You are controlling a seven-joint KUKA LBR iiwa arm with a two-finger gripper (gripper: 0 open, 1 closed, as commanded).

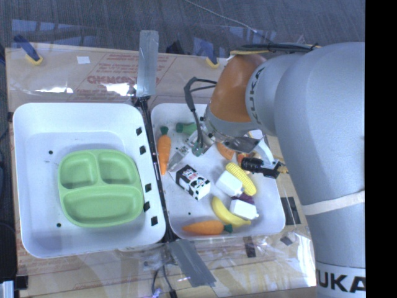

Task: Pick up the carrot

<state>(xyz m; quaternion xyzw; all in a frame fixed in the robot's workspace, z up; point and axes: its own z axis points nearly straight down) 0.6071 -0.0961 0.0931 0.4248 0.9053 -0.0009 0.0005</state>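
Note:
An orange carrot (pixel 163 154) with a green top lies lengthwise against the left wall of the right bin (pixel 273 223). A second carrot (pixel 203 228) lies along that bin's front wall. My gripper (pixel 190 149) hangs low in the bin's upper middle, just right of the first carrot and apart from it. The orange wrist band (pixel 231 92) and the grey arm cover the bin's back right part. No object shows in the gripper.
A black-and-white cow-patterned box (pixel 193 182), a corn cob (pixel 240 177), a banana (pixel 223 212), white blocks (pixel 228 184) and a small green piece (pixel 185 128) crowd the right bin. The left bin (pixel 31 135) holds a green divided plate (pixel 99 187).

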